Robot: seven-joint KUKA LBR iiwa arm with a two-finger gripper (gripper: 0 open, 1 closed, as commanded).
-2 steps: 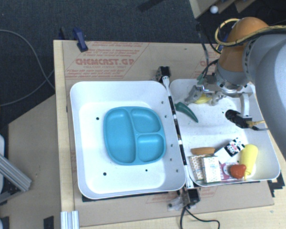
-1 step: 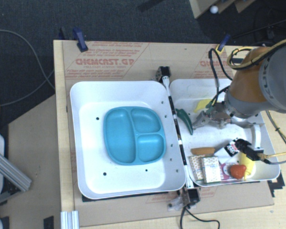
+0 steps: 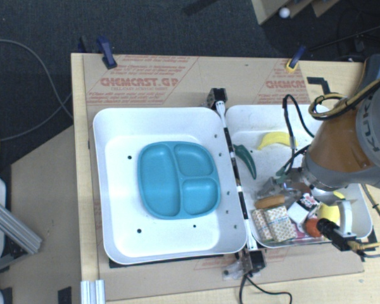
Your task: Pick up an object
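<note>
In the right bin (image 3: 361, 223), a patterned packet (image 3: 273, 223), a brown stick (image 3: 269, 202), a green piece (image 3: 246, 159) and a yellow banana (image 3: 273, 140) lie beside the gripper (image 3: 290, 183); its grip is unclear. Bench board (image 3: 139, 81) reads "CHEMCAST".

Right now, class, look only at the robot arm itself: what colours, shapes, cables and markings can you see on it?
The arm is thick and rounded, with a grey shell bearing dark letters near the right edge and a broad orange band above the wrist. Black and yellow cables loop beside it. A grey collar sits below the band. The end effector is dark, its details too cluttered to make out.
</note>
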